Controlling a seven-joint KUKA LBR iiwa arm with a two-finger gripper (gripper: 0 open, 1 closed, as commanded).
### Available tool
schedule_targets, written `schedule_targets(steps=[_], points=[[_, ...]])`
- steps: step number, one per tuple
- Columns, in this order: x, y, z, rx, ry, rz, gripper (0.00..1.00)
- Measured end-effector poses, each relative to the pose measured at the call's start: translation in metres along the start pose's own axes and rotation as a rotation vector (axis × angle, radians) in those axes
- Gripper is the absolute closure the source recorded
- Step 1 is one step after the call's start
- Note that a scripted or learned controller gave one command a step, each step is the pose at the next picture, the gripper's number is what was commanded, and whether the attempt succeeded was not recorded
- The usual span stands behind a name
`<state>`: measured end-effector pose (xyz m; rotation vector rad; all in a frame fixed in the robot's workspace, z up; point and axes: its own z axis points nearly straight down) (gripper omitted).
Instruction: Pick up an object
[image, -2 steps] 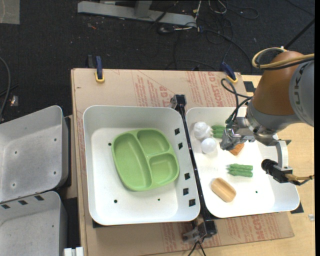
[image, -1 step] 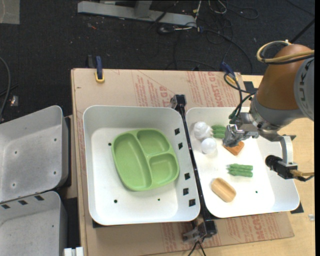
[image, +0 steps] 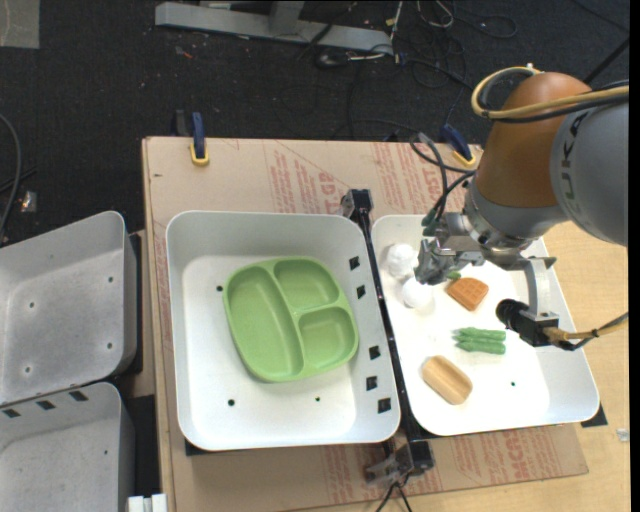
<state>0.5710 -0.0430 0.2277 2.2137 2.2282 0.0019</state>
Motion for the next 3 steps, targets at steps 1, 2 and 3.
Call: schedule_targets(steps=[1,2,3], points=[[0.052,0.022,0.010,0.000,0.000,-0.002,1.00],[0.098,0.050,0.014,-0.001,0.001,-0.001,1.00],[0.141,0.065,-0.002,-0.003,0.001,0.000,1.00]])
